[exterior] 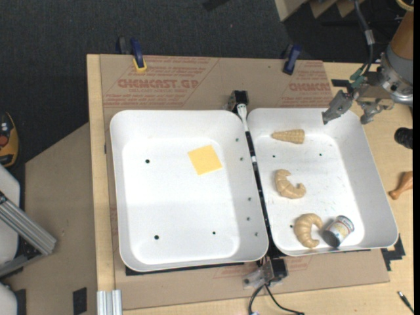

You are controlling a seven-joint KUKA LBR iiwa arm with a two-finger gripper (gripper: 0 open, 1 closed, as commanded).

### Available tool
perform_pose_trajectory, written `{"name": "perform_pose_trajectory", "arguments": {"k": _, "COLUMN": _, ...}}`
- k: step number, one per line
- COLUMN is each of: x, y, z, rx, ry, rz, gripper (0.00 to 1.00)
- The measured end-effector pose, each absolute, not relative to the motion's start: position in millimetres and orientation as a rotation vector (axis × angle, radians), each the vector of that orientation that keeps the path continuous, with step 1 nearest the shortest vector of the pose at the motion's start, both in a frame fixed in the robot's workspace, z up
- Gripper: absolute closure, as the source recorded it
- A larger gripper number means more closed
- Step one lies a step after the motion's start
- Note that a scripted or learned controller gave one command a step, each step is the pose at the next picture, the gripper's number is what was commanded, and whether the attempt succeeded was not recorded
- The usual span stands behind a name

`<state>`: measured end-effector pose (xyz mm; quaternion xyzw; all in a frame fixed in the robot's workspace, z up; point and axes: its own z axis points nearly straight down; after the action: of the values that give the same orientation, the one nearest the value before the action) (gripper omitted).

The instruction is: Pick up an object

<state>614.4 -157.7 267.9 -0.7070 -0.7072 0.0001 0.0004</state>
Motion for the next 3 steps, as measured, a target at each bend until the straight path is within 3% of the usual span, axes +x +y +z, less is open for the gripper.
{"name": "perform_pose_trajectory", "arguments": {"k": 1, "x": 620.9, "y": -179, "z": 143, "rx": -2.217, "ry": -2.213, "rz": 0.009, "gripper": 0.0}}
{"name": "perform_pose_trajectory", "arguments": {"k": 2, "x": 526.1, "y": -117, "z": 81, "rx": -2.213, "ry": -2.213, "rz": 0.006, "gripper": 0.0}}
{"name": "perform_pose_trajectory", "arguments": {"k": 3, "x": 552.1, "y": -26, "z": 264, "rx": -2.217, "ry": -2.243, "rz": -0.026, "gripper": 0.0}}
